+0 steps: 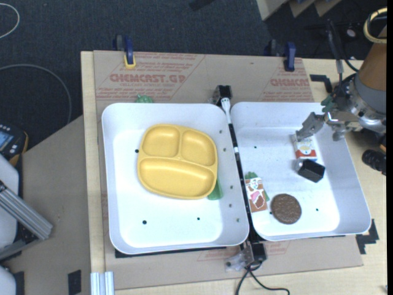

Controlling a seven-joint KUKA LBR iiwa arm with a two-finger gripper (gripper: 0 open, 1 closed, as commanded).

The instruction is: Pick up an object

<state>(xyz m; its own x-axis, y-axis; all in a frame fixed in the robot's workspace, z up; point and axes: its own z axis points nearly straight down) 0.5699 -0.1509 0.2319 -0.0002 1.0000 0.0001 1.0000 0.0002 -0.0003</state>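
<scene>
The gripper (312, 125), its grip unreadable here, hovers just above a small carton (304, 148) in the right bin (344, 226).

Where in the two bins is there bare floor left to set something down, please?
Left bin: bare floor in front of the yellow divided plate and along its left wall. Right bin: bare at the back left, by the divider. Its middle and front are crowded: the tool, a small carton, a black block, a brown disc, a printed packet.
</scene>
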